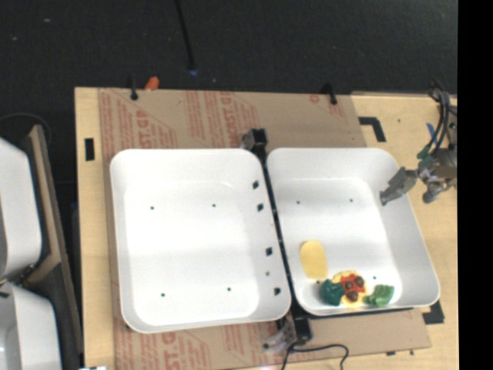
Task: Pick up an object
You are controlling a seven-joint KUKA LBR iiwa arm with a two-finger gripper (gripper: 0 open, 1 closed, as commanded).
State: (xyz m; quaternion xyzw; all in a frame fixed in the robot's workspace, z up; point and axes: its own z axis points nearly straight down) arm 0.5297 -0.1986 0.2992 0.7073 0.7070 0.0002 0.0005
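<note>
Wooden bench (92,206) with two white bins.
Gripper (422,182) at right bin's (339,176) edge, grip state unclear; yellow piece (313,258) lies inside.

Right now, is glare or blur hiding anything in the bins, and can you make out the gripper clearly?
Camera view: soft overall, no hard glare; the right bin shows gentle shading, and the yellow object and the green-red cluster read clearly. The gripper at the right bin's rim is small and blurry.

Glossy white plastic bins (192,314)
</note>
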